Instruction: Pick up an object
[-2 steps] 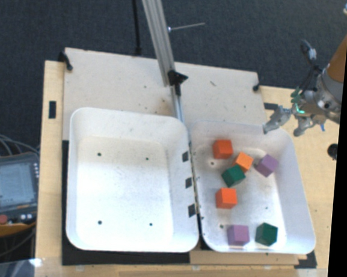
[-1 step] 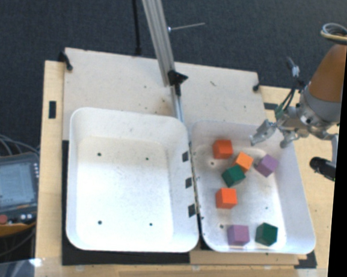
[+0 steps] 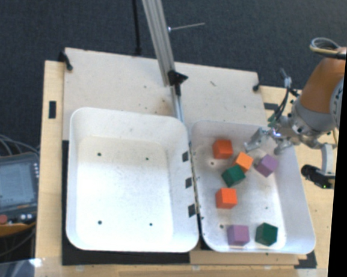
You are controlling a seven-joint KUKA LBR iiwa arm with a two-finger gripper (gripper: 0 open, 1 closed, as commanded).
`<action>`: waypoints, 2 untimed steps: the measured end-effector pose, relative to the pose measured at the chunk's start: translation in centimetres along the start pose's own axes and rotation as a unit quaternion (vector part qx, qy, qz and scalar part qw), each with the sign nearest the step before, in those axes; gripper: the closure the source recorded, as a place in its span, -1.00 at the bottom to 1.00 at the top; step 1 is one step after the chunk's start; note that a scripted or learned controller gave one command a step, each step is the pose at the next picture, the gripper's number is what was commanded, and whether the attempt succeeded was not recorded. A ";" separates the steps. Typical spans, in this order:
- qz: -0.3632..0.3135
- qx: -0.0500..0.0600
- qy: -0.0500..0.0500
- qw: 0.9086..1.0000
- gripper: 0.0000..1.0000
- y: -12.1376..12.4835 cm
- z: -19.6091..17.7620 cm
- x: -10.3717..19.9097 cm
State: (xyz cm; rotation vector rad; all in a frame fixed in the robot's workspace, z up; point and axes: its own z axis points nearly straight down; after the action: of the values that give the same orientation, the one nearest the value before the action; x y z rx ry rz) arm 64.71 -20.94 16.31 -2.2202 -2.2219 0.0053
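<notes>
At the far left, beside the tabletop (image 3: 48, 154), a grey handheld control pendant (image 3: 9, 190) with a screen and an orange underside lies on dark carpet (image 3: 52, 9), its cables looping off behind it. The tabletop is pale wood with a speckled white board (image 3: 118, 82) laid across its back half. A slanted aluminium post (image 3: 158, 34) rises from the board's middle toward the top of the view.

The left bin (image 3: 84, 127) is a shallow white tray with rounded corners, its floor dusted with dark specks and a few small holes. The right bin (image 3: 297, 206) touches it along a shared edge and holds seven small cubes. An orange cube (image 3: 223, 149) lies nearest the back, with a second orange cube (image 3: 227, 198) closer to the middle. Between them a dark green cube (image 3: 233, 175) touches a lighter orange cube (image 3: 244, 161), tilted on its corner, and a purple cube (image 3: 266, 165) sits just beside that. Along the front wall rest another purple cube (image 3: 237, 234) and another green cube (image 3: 266, 234), near each other.

The gripper (image 3: 268, 143) hangs over the bin's back right part, just above the tilted orange and purple cubes. Its jaws look spread apart, with nothing between them. The grey arm with its orange band (image 3: 322, 81) comes in from the right.
</notes>
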 end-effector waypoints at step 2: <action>-0.002 -0.005 -0.001 1.000 1.00 0.8 1.6 0.0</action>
State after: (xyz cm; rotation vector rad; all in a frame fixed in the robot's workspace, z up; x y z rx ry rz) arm 65.52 -20.92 14.66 -2.2220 -2.2308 -0.0031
